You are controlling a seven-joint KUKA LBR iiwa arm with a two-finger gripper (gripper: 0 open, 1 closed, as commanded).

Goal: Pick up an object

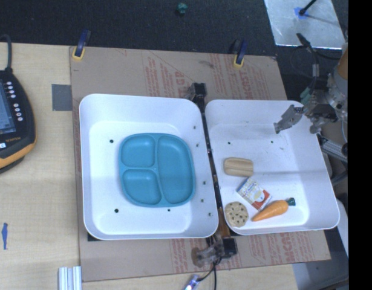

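Note:
The right bin (252, 116) holds a tan bread roll (238, 167), a small white and orange packet (253, 193), a round cookie (236, 213) and an orange carrot (271, 209), all lying toward its near half. My gripper (302, 119) hangs over the bin's far right corner, well apart from these items. Its two grey fingers (286, 119) are spread apart with nothing between them. A blue three-compartment plate (156, 169) rests in the middle of the left bin (98, 110).
A black and orange teach pendant (7, 122) lies at the left edge of the bench. Blue and yellow clamps (81, 45) pin the cardboard at the back. Cabling and a clip (213, 252) sit at the near seam between the bins.

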